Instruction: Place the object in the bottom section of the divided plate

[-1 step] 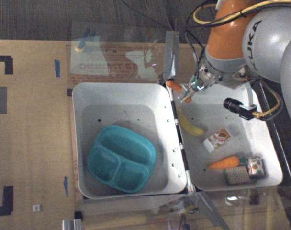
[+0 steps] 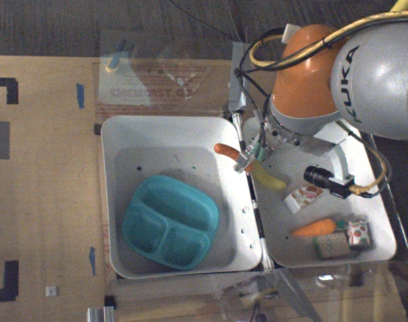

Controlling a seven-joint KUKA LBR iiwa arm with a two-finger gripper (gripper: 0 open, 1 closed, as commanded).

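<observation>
I see pincer (image 2: 246,161) over right wall of left bin (image 2: 123,139). Red sausage (image 2: 224,150) sticks out at its 9 o'clock, touching tip. Can't tell if pinched, or how wide pincer is. Teal divided plate (image 2: 169,221) lies flat at 7 o'clock, ready for drop. Banana (image 2: 270,180) close at 4 o'clock, so mix-up risk, I think.

This looks like a robotics lab: a grey and orange industrial arm (image 2: 365,79) marked KUKA reaches over two shallow white bins (image 2: 123,129) on a pale wooden surface (image 2: 43,180). The surface carries blue tape strips (image 2: 80,96) and black corner marks (image 2: 6,89). The bins hold test props, among them a teal divided plate (image 2: 170,221) and a toy carrot (image 2: 314,229).
</observation>
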